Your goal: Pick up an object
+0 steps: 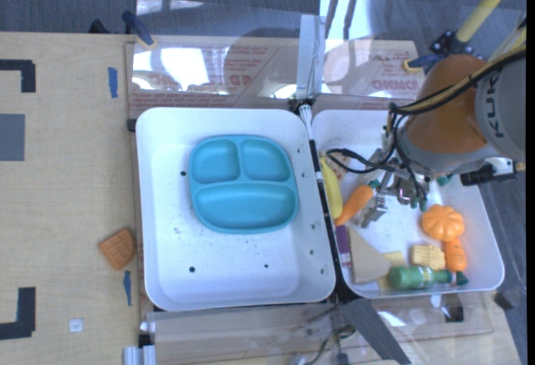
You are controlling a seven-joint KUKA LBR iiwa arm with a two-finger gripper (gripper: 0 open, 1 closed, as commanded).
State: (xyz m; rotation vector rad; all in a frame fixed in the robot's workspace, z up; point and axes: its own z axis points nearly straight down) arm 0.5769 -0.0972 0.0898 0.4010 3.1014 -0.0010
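Gripper (386,203): low in right bin (489,271), centre-right of frame; jaws' state cannot be told.
Carrot (354,201): beside jaws, lying in bin.
Progress: nothing visibly lifted; grasp and lift remain.

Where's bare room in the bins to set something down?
Left bin: bare floor along the near edge, below the blue divided plate, and a strip left of it. Right bin: crowded, with the tool, carrot, pumpkin and green bottle packed together.

Right bin (493,267) contents: toy carrot (354,202) lying tilted near the left wall; orange pumpkin (442,222); corn piece (428,256); green bottle (415,276) lying flat along the front.
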